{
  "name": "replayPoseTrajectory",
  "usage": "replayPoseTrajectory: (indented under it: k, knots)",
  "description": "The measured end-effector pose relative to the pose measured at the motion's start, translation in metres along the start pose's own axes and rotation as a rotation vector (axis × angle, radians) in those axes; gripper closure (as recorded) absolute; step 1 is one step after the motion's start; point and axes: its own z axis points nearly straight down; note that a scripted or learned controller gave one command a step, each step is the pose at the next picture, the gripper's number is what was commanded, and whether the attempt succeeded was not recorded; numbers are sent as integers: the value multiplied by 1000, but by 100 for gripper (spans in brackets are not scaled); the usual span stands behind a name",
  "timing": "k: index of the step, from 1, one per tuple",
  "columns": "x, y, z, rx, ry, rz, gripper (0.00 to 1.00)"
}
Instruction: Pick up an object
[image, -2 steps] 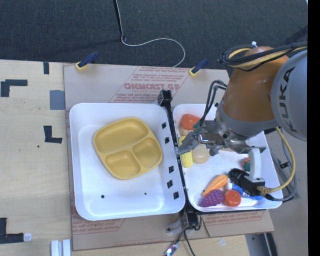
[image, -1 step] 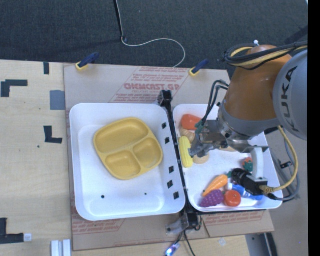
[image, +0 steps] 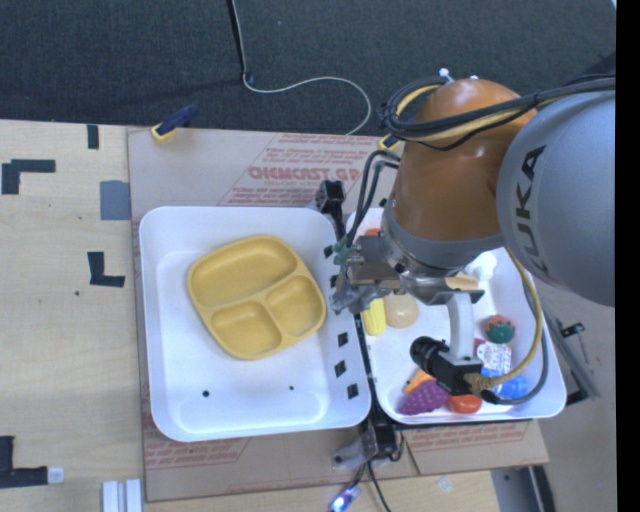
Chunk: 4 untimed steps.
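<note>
The arm reaches over the right bin (image: 540, 405), and its orange-banded wrist hides much of the bin's far half. My gripper (image: 368, 290) hangs low at that bin's left wall, just above a small yellow piece (image: 373, 320) and a beige round piece (image: 402, 314). Toy food lies along the near side: purple grapes (image: 424, 397), an orange piece (image: 419, 380), a red-orange piece (image: 465, 404), a blue piece (image: 513, 388) and a red and green fruit (image: 498, 328). I see nothing between the fingers.
The left bin (image: 165, 300) holds a yellow divided plate (image: 257, 295). A white and red packet (image: 493, 357) lies near the right bin's right side. A yellow and blue clamp (image: 174, 122) lies on the bench behind the bins, and cables trail across it.
</note>
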Motion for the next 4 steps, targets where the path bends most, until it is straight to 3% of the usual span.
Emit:
replayPoseTrajectory:
  k: [1,2,3,4]
  knots:
    - [28,1,-80,-7,1,3,100]
    - [66,1,-59,3,-3,5,100]
    - [3,0,-26,4,-5,15,100]
    - [-12,1,-97,-6,-1,8,100]
